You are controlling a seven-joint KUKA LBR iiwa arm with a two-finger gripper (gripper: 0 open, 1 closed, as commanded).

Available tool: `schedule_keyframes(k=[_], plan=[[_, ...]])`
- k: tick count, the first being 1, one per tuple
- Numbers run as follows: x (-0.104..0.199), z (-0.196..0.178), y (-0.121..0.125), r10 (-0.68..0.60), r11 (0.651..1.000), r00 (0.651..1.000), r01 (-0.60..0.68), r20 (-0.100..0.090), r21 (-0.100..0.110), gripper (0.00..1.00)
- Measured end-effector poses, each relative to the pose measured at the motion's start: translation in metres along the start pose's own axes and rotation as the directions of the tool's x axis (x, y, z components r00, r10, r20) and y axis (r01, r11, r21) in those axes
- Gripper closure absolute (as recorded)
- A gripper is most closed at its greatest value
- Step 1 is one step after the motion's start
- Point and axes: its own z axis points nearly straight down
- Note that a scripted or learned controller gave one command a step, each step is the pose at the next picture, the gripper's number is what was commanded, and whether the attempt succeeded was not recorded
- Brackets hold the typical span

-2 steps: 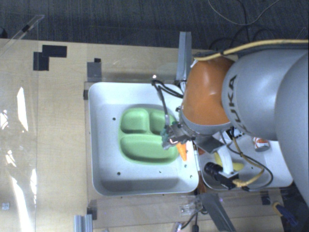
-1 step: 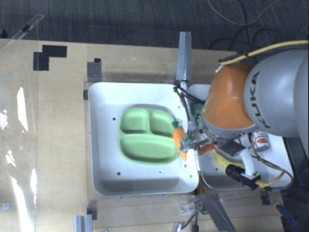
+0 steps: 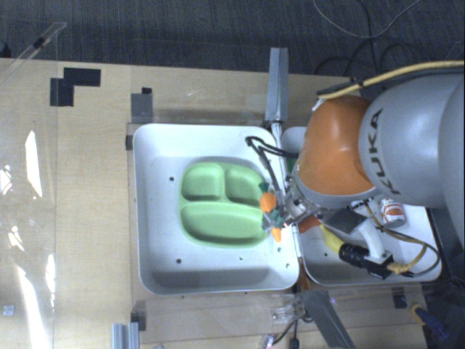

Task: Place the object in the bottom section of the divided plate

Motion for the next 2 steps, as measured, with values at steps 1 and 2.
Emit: schedule_keyframes(k=[1, 2], plan=[[0.028, 0.000, 0.018, -0.018, 1.000, 1.000, 0.018, 0.000, -0.002, 1.00], [-0.029, -0.001, -0.018, 0.061, 0.998, 0.998, -0.061, 0.001, -0.001, 1.00]])
